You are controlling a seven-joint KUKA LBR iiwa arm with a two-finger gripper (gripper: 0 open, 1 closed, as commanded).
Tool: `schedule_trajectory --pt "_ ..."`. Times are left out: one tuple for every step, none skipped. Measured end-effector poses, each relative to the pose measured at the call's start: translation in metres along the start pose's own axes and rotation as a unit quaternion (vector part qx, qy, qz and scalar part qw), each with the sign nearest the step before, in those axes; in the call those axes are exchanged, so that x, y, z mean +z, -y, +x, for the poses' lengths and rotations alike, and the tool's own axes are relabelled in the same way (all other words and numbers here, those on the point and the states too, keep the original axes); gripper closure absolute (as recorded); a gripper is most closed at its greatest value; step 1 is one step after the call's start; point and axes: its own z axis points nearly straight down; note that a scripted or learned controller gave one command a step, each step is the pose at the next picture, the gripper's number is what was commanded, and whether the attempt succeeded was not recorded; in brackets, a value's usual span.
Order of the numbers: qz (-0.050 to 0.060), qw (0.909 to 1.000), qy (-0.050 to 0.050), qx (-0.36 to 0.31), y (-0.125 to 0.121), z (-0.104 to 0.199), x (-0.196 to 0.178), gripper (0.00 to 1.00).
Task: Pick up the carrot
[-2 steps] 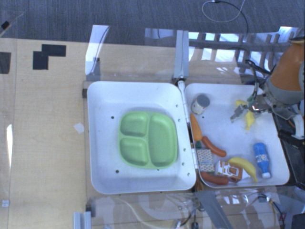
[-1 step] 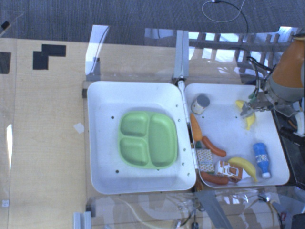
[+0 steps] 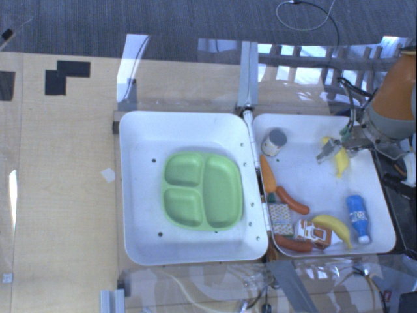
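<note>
The carrot (image 3: 268,174) is a slim orange stick lying lengthwise against the left wall of the right bin (image 3: 306,175). My gripper (image 3: 330,150) hangs over the upper right part of that bin, well to the right of the carrot and apart from it. A small yellow piece (image 3: 341,164) lies right at the gripper's tip; whether it is touched I cannot tell. The grey arm with its orange band (image 3: 396,93) comes in from the right edge.
Right bin: a small round jar (image 3: 273,141) above the carrot, a red sausage (image 3: 292,201) just below it, a second sausage (image 3: 293,244), small boxes (image 3: 281,218), a banana (image 3: 333,227), a blue bottle (image 3: 357,219). The left bin (image 3: 140,175) bears a green divided plate (image 3: 202,190).
</note>
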Motion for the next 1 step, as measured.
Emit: schedule_trajectory --pt "-0.003 1.0000 0.001 -0.002 -0.0026 0.0004 -0.0122 1.00"
